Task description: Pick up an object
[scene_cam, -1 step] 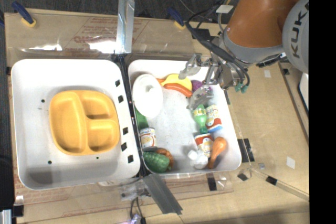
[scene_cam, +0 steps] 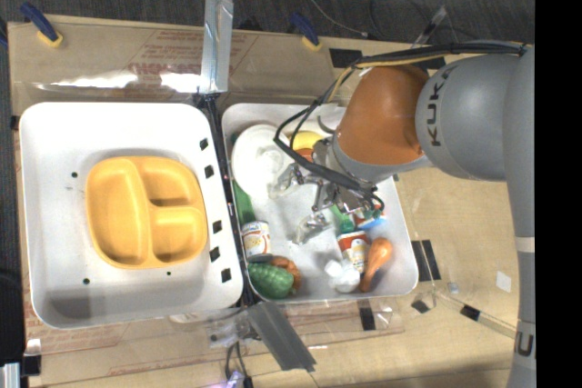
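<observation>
Hung over the right bin [scene_cam: 400, 195], gripper [scene_cam: 314, 209] low among the clutter; finger spread impossible to tell. Lay just right of it, a small bottle [scene_cam: 353, 250], with an orange carrot [scene_cam: 376, 261] beside, both apart from it.

The arm [scene_cam: 473, 118] runs off the picture at three o'clock, and its orange band [scene_cam: 382, 114] covers part of the right bin [scene_cam: 400, 273]. The yellow object [scene_cam: 307, 141] at the bin's twelve o'clock is mostly hidden under the wrist. Small items beneath the gripper [scene_cam: 318, 209] blur together.
</observation>
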Robot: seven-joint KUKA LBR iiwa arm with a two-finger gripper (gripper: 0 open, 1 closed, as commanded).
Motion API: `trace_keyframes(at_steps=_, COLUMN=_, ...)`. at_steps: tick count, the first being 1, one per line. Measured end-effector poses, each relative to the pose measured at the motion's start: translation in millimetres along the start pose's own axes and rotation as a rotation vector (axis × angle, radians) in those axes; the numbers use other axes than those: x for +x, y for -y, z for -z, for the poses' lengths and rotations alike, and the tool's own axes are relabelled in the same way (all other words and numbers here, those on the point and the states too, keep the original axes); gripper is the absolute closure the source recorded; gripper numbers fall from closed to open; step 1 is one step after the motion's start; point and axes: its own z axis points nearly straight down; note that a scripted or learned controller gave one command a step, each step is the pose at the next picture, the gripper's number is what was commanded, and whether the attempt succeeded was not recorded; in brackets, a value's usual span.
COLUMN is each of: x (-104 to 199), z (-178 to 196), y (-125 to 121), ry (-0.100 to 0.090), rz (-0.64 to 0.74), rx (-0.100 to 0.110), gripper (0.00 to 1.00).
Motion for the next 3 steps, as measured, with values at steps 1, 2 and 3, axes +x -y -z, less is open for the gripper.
trace_keyframes(at_steps=1, x=67, z=1, y=56, ry=0.004, rz=-0.123, rx=0.002, gripper=0.0)
trace_keyframes(at_steps=2, x=66, z=1, y=55, ry=0.004, rz=-0.121, rx=0.002, gripper=0.0)
trace_keyframes(at_steps=3, x=64, z=12, y=55, ry=0.008, rz=-0.116, rx=0.003, gripper=1.0)
